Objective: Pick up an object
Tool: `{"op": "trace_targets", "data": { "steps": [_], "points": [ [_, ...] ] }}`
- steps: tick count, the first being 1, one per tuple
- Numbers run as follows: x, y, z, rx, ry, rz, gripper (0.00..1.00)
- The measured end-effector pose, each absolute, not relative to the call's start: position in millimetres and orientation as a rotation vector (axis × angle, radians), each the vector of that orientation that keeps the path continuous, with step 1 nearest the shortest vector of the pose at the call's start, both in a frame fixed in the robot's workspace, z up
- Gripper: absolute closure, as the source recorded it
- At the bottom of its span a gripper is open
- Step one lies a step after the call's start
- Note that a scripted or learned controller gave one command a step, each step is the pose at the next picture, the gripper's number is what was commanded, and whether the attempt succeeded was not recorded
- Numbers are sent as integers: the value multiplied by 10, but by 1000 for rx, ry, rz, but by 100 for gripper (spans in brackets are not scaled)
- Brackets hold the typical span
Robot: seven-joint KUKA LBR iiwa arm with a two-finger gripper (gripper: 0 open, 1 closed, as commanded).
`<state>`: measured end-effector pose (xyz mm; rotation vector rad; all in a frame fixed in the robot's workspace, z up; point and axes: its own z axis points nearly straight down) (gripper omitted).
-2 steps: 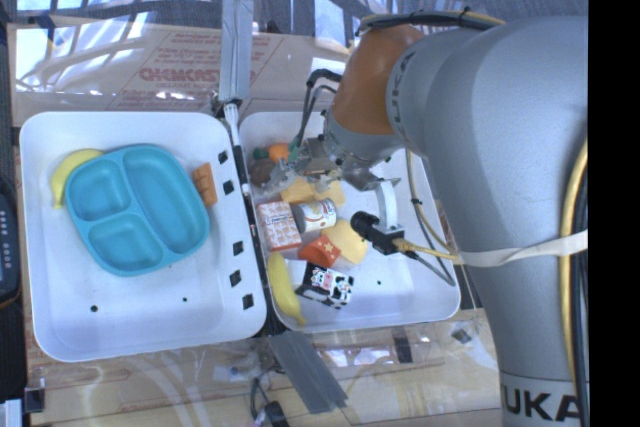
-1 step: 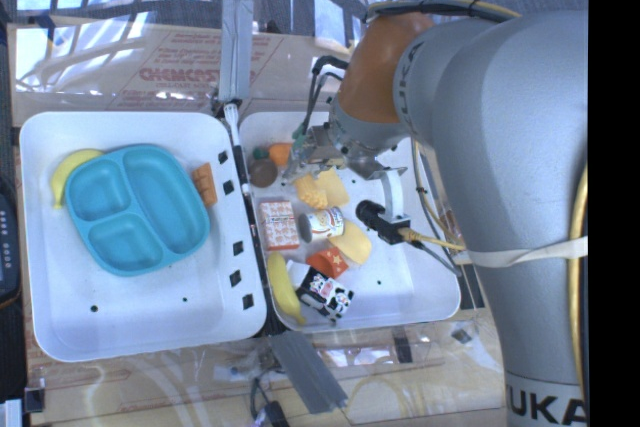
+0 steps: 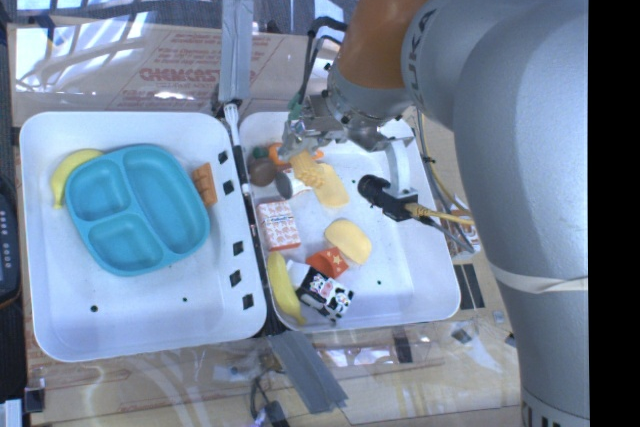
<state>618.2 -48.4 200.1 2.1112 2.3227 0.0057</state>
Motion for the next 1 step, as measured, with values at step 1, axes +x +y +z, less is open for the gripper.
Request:
{"op": "trace_targets", "data": {
  "steps": [1],
  "points": [
    [6178,-479,2081,2109,2330,1,100]
  ]
}}
